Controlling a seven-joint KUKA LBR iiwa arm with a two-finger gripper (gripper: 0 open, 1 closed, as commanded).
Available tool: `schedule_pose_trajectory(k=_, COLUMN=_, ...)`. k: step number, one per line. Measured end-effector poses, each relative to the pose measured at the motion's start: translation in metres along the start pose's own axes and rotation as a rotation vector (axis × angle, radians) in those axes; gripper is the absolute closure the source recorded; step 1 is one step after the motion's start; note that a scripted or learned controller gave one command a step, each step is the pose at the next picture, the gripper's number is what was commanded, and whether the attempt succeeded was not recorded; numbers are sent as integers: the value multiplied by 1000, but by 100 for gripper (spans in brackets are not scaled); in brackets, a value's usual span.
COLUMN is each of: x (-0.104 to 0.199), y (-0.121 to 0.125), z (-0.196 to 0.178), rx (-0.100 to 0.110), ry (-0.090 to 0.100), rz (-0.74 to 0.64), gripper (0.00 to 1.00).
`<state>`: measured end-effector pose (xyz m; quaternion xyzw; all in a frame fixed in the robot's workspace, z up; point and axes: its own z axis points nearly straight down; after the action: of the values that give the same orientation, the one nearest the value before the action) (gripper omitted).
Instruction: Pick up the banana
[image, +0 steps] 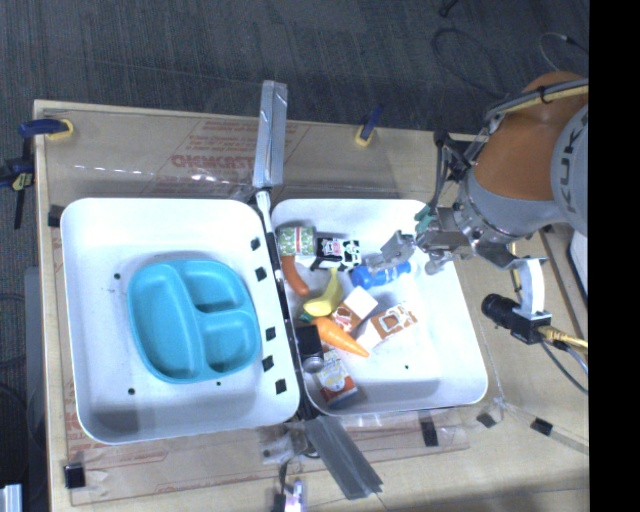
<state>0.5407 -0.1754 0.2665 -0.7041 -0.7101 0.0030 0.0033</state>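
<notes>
Two white bins share the bench; beside the carrot (343, 338), the banana (326, 293) lies untouched while the gripper (412, 250) hovers apart, spread and empty.

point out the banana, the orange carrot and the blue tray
small yellow plastic banana (327, 294), camera view, middle of its curved body
orange plastic carrot (343, 340), camera view, thick middle of it
blue divided plastic tray (195, 318), camera view, ridge between its compartments

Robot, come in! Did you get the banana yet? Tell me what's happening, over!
Gripper hovering over right bin, nothing held. Banana not picked, lying in the pile. Carrot and small cartons crowd it. Over.
</notes>
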Motion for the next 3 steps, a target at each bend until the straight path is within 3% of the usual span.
schedule_pose_trajectory(k=1, x=29, y=45, z=126, rx=1, ry=0, rz=-116, gripper=0)
schedule_pose_trajectory(k=2, x=39, y=52, z=178, rx=-2, ry=0, rz=-186, gripper=0)
schedule_pose_trajectory(k=3, x=39, y=51, z=172, rx=5, ry=0, rz=-193, gripper=100)
